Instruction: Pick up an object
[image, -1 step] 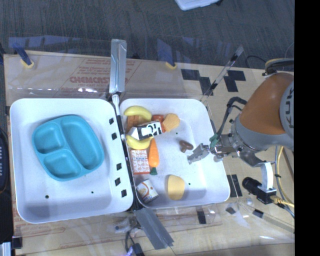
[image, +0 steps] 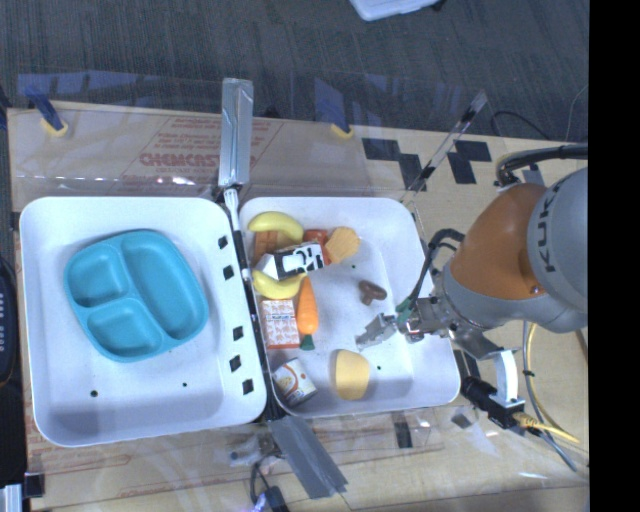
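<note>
My fingers (image: 378, 330) hover low in the right bin (image: 425, 250), slightly parted, holding nothing. Nearest object: yellow wedge (image: 351, 374), just beside them; brown piece (image: 372, 291) near. Risk: closing short of the wedge, or nudging it against the bin wall.

The right bin (image: 432, 372) holds a jumble along its left side: two bananas (image: 274, 224), a carrot (image: 307, 306) lying lengthwise, a black-and-white carton (image: 292, 262), a juice box (image: 279, 325) and a small can (image: 292, 381). A yellow lemon-like piece (image: 351, 374) lies near the front, a small brown lump (image: 372, 291) mid-bin.
</note>
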